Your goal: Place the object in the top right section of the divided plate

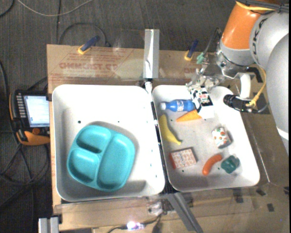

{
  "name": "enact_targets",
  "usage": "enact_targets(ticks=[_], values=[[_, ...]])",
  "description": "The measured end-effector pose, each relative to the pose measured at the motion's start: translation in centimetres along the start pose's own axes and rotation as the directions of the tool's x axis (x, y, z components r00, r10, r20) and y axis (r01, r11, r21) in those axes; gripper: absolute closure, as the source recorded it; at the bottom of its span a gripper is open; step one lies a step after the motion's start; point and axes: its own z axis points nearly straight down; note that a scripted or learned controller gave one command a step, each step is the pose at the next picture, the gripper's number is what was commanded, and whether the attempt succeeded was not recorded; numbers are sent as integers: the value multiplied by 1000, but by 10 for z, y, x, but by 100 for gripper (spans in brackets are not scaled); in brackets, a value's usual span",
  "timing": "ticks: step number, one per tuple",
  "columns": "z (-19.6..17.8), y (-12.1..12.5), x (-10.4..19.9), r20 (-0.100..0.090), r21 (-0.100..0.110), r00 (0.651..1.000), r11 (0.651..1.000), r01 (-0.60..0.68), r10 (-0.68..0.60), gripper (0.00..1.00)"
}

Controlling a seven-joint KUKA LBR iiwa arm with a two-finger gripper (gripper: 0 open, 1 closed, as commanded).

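Directly under pincer (202,97), orange wedge (189,116)

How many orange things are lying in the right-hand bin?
2. An orange wedge lies near the bin's top, beside the blue bottle; an orange sausage-shaped piece lies near the bottom, left of the teal object. The arm could hide others.

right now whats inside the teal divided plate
All three sections of the teal divided plate look bare; it sits alone in the left bin. The bin floor beneath the plate is covered, so anything under it cannot be seen.
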Motion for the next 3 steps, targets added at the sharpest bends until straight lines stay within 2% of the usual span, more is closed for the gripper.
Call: enact_targets(ticks=[1,2,3], values=[[-17,-64,56,-5,1,997,997,-75,75,100],[-70,-71,129,-3,-2,992,992,124,-124,100],[-68,-201,194,-4,1,995,995,100,-100,100]])
